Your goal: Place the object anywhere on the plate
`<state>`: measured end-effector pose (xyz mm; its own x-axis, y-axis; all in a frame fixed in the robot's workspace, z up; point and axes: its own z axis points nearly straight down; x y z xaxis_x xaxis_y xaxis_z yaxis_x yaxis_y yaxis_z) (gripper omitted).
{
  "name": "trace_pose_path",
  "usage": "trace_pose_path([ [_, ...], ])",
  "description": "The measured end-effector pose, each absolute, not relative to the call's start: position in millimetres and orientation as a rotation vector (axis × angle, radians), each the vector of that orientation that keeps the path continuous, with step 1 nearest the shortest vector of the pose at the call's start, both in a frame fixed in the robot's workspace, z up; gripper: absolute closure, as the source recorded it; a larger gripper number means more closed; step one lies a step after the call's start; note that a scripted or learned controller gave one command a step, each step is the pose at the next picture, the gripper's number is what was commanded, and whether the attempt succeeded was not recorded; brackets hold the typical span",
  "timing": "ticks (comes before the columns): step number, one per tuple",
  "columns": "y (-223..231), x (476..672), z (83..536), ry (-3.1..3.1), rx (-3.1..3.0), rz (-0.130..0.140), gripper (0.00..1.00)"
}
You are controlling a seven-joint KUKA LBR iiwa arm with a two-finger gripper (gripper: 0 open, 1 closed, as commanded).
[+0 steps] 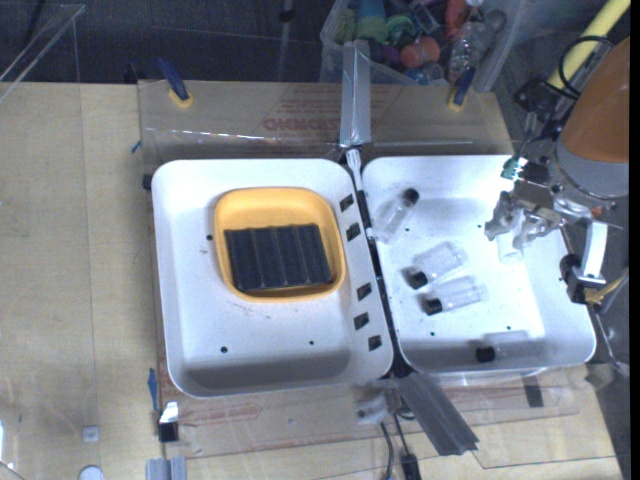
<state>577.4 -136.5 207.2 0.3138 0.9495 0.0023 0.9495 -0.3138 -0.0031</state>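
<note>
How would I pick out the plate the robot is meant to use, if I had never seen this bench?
Start with the two white bins side by side and take the left bin. In its middle lies the plate, a rounded yellow-orange dish bearing a dark ribbed rectangle. It is the one coloured thing in either bin; the right bin holds small clear bottles with black caps.

Two white bins side by side on bench. Left bin [180, 268]: yellow plate [225, 213] near centre, dark ribbed block [277, 256] lying on it. Right bin [560, 338]: three clear vials with dark caps; one [395, 215] near upper left corner, two [437, 263] [452, 295] close together mid-bin. Gripper [520, 233] low over right bin's upper right area, apart from vials. Container of coloured items [415, 18] behind bins.
</note>
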Motion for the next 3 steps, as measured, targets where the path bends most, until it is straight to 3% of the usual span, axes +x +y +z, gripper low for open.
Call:
trace_pose_path([
  [1, -136.6, 577.5, 207.3, -1.838, -2.543, 0.0, 0.0],
  [2, -197.1, 617.7, 224.6, -1.97, -2.449, 0.001, 0.0],
  [3, -210.8, 647.2, 190.9, -2.339, -2.104, -0.002, 0.0],
])
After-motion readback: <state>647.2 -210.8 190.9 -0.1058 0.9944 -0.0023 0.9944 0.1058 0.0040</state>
